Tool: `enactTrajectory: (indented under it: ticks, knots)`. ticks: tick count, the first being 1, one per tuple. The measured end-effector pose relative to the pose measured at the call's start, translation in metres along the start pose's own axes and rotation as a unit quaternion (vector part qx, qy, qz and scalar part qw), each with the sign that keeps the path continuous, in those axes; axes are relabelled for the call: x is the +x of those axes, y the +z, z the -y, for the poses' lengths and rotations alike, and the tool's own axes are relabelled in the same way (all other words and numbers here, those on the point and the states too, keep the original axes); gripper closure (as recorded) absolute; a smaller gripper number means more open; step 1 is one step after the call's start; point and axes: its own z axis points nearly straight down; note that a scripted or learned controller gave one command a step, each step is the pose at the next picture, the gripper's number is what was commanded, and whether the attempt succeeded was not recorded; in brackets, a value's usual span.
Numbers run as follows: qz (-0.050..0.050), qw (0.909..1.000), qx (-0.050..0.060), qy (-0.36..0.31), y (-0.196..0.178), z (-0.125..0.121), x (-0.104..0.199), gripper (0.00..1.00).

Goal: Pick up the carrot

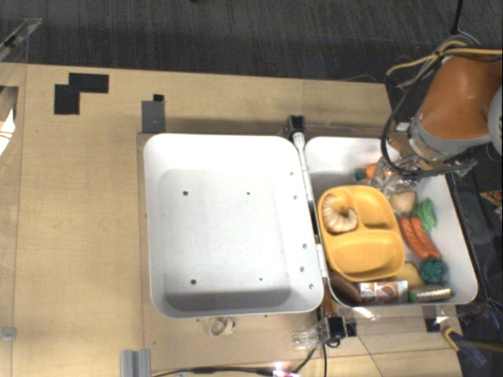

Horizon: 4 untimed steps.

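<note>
The front edge of the desk (78, 289) lies nearest, a wide tan surface with black marks at its far left. On it sit two shallow white bins side by side. The left bin (228, 226) is the larger patch of white. The right bin (334, 151) holds all the clutter. Above its far right corner hangs the arm (460, 96), its orange band broad and rounded, with cables looping over it. Next in size is a yellow divided tray (365, 246) in the middle of the right bin, with a pale ring-shaped toy (339, 212) in its upper left compartment. The carrot (419, 238) lies just right of the tray, orange, running slantwise toward the bin's front right, with a green piece (427, 213) at its upper end and another green item (432, 270) at its lower end. The jaws (393, 177) hang at the tray's far right corner, short of the carrot; whether they are spread or pressed together cannot be told.
</note>
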Motion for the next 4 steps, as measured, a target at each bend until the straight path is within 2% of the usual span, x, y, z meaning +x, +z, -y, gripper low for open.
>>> enactTrajectory:
  ticks: [1,2,3,4]
  knots:
    - [0.001,1.0000,0.002,0.000,-0.001,0.001,0.000,0.00]
    - [-0.005,0.9998,-0.017,0.009,0.020,0.034,0.026,0.00]
    - [0.000,0.9999,-0.010,0.009,0.002,0.038,0.021,1.00]
    - [0.000,0.9999,-0.010,0.009,0.003,0.038,0.022,0.00]
